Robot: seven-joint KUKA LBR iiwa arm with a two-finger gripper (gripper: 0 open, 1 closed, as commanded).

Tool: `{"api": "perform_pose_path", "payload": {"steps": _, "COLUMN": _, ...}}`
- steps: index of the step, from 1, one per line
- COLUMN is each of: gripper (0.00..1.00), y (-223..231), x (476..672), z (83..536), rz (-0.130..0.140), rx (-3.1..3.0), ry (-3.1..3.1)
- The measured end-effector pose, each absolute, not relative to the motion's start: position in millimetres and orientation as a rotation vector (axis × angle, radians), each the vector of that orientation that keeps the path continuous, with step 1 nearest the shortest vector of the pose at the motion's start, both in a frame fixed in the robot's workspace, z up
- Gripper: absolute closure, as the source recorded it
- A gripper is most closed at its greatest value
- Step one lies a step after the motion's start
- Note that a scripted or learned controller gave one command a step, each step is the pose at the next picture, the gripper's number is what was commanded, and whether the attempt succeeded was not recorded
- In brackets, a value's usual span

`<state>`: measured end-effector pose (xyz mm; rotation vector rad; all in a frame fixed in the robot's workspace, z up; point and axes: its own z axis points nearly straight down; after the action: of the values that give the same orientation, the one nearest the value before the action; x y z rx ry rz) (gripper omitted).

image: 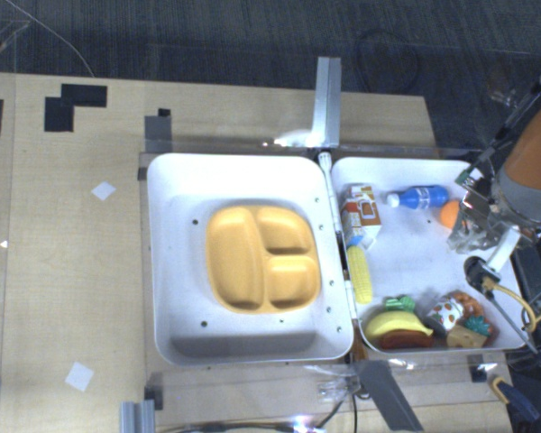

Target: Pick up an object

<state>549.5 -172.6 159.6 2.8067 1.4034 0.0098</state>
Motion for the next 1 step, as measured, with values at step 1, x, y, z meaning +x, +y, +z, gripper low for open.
{"api": "perform_pose_path", "payload": {"steps": 1, "gripper": 1.00, "y": -143.6, "x": 568.3, "z": 255.4, "rz": 0.008, "rx": 2.980, "ry": 0.989}}
